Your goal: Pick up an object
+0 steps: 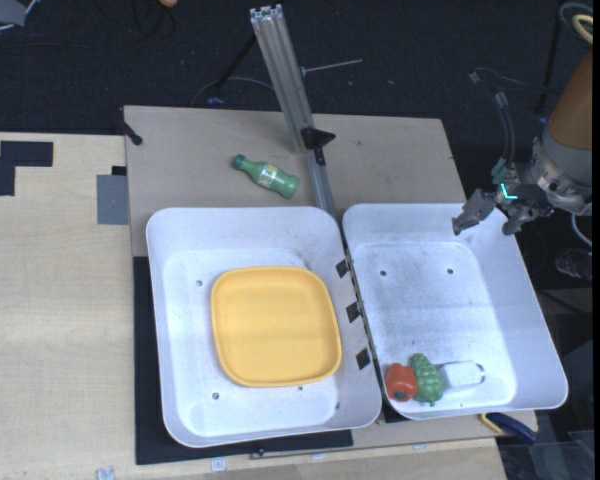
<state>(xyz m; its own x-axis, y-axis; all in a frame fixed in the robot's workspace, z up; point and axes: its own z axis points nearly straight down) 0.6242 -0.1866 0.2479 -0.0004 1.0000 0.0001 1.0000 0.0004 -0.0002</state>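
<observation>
A grey robot arm with an orange band poises its two-finger gripper (492, 216) over the far right corner of the right-hand bin (520, 298), its dark fingers spread apart with nothing between them. The job is in its approach stage: no object is yet taken.

The likely targets lie well apart from the gripper, huddled in the near corner of that same bin: a glossy red pepper-like toy (401, 380), touching a knobbly green piece (428, 378), and just beside them a small smooth white item (463, 374), hard to make out against the white tray. To claim one, the arm would need to travel toward the bin's near side, drop low and close on one rounded piece without nudging its neighbours; the tight cluster by the sloping wall looks awkward.

In the left-hand bin (180, 268) rests a yellow plate (275, 325), square with rounded corners, matte and shallow. Beyond the bins, on the tan board (400, 158), a small green plastic bottle (266, 176) lies on its side near a slanting metal rail (285, 68).
</observation>
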